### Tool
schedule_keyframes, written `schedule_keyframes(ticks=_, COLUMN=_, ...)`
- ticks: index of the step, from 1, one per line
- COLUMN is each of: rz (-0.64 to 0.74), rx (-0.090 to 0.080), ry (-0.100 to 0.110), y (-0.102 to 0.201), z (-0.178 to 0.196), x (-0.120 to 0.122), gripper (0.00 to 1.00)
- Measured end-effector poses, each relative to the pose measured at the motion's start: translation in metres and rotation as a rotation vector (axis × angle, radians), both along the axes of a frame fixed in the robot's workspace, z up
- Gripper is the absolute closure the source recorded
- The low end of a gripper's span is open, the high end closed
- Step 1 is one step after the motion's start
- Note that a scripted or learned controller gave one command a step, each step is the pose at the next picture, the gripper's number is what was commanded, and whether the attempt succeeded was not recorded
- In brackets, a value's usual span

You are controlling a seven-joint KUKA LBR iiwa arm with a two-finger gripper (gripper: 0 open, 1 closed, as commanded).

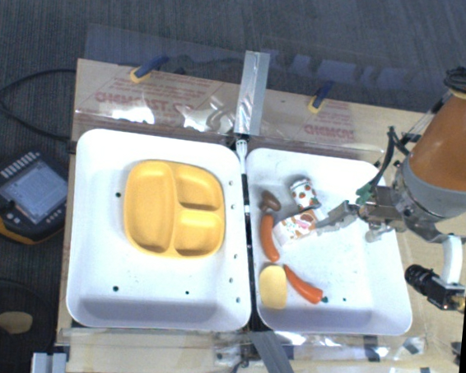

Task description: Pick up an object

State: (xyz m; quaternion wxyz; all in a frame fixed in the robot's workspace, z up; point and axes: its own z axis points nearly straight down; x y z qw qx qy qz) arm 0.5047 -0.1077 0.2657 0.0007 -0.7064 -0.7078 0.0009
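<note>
The right bin holds several small items. A white and red patterned piece lies near its middle, with a small white and red can just behind it. A brown item sits at the left wall above an orange sausage. A pale yellow piece and a carrot lie at the front. My gripper reaches in low from the right, its tip right beside the patterned piece. I cannot make out whether it touches or holds anything.
The left bin bears a yellow divided tray. The arm's grey wrist and orange band hang over the right bin's right wall. A handheld controller lies on the floor to the left.
</note>
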Motion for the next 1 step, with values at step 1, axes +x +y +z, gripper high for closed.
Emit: schedule_keyframes(ticks=1, rz=-0.029, rx=0.002, ry=0.003, y=0.0061, z=-0.1485, x=-0.0222, gripper=0.0)
